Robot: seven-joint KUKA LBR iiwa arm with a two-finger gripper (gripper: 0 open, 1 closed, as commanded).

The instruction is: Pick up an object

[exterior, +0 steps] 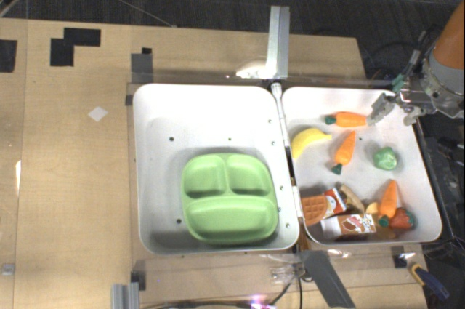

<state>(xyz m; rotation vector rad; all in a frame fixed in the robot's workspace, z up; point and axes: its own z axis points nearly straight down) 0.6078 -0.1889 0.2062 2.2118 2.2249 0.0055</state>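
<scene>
The right bin [429, 184] holds toy food. An orange carrot [350, 119] lies near its far wall, and a second carrot [344, 147] lies tilted just below it. A yellow banana [306, 141] rests by the left wall and a green vegetable [385, 158] sits toward the right. My gripper [393, 110] hovers over the bin's far right corner, just right of the upper carrot, open with nothing between its fingers.
At the right bin's near end lie a third carrot [389, 198], a waffle [314, 208], a brown carton [356, 225] and a red piece [402, 219]. The left bin [156, 126] holds a green divided plate [229, 196]. A metal post [278, 38] stands behind the bins.
</scene>
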